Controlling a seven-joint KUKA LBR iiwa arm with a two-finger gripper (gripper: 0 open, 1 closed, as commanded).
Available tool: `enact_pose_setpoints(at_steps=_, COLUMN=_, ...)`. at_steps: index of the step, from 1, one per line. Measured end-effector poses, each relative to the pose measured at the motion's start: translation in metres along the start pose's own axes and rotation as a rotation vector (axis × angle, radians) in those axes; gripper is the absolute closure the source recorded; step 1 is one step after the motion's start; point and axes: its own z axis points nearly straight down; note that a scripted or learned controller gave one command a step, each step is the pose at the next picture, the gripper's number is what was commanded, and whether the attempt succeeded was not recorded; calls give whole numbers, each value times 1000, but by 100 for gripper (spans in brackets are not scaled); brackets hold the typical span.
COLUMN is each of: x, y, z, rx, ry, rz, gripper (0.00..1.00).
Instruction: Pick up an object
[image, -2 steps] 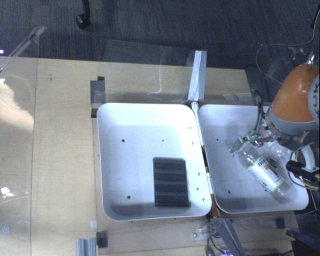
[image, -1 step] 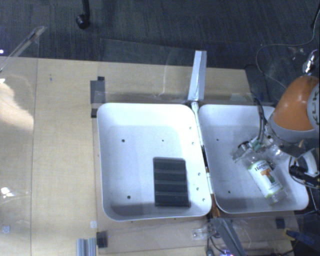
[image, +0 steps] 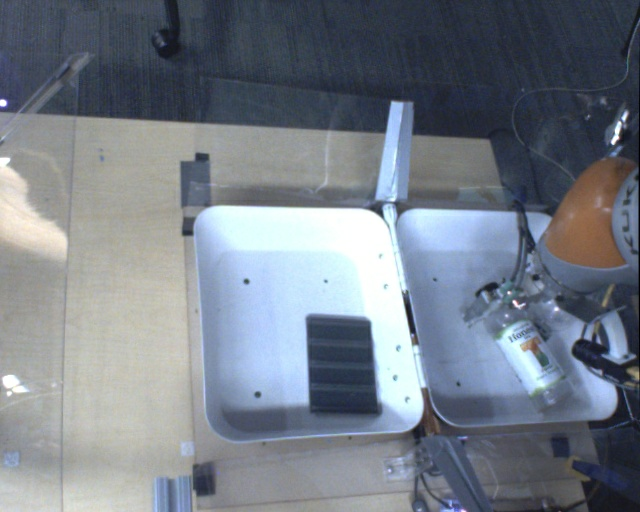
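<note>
Look to the right bin (image: 450, 300): your end effector (image: 503, 297) sits low over its middle, right at the neck end of a clear plastic bottle (image: 528, 355) lying on its side, cap end toward the near right corner. You cannot tell how the tool is set. In the left bin (image: 230, 300), a black ribbed block (image: 342, 365) lies flat near the front wall.
</note>
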Motion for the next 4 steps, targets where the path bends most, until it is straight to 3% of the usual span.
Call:
enact_pose_setpoints(at_steps=1, x=-15, y=21, z=1, rx=1, ry=2, rz=-64, gripper=0)
enact_pose_setpoints(at_steps=2, x=-32, y=2, z=1, rx=-1, ry=7, rz=-56, gripper=0)
enact_pose_setpoints(at_steps=3, x=-31, y=5, z=-11, rx=-8, ry=6, rz=-59, gripper=100)
enact_pose_setpoints(at_steps=4, x=-25, y=87, z=-32, rx=6, ry=5, rz=-81, gripper=100)
